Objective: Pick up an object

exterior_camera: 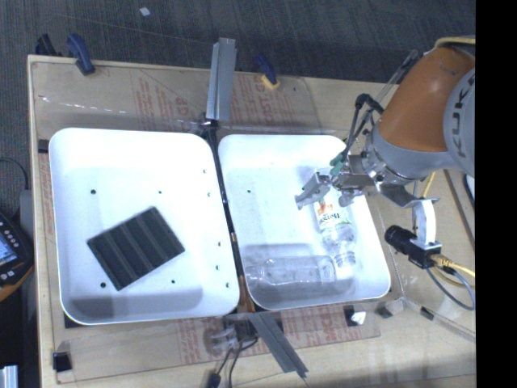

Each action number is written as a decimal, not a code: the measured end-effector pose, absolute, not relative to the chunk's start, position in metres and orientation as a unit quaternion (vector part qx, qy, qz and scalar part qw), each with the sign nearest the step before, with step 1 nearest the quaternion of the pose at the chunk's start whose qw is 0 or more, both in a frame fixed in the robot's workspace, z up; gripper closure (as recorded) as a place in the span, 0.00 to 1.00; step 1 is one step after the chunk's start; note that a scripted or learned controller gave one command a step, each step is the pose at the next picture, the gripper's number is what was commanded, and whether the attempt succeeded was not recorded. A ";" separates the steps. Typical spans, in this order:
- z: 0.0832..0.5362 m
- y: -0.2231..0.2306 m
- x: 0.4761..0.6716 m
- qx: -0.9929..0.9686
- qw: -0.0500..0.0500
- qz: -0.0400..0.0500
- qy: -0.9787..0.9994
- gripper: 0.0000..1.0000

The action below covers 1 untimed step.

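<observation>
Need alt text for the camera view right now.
The grey arm's gripper hovers over a clear plastic water bottle with a white-and-orange label in the right white bin, beside a second clear bottle. A dark ribbed rectangular pad lies in the left white bin.

The light is even and fairly bright, falling from above. Both white bins, the left bin and the right bin, are washed close to pure white, so their floors lose texture. Soft shadows gather along their near walls, and a faint one lies beside the dark ribbed slab. The clear bottles give small glints and are hard to separate from the bin floor. The wooden surface has a dull sheen with pale streaks. The dark floor beyond is dim and grainy. The whole frame is slightly soft, and the gripper looks a little smeared.
</observation>
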<state>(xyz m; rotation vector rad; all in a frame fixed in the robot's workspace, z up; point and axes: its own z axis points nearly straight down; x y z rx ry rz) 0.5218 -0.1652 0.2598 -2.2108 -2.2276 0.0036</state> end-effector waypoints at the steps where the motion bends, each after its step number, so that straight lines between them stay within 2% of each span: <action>1: 0.221 -0.181 0.574 -0.683 0.001 0.001 -0.730 0.00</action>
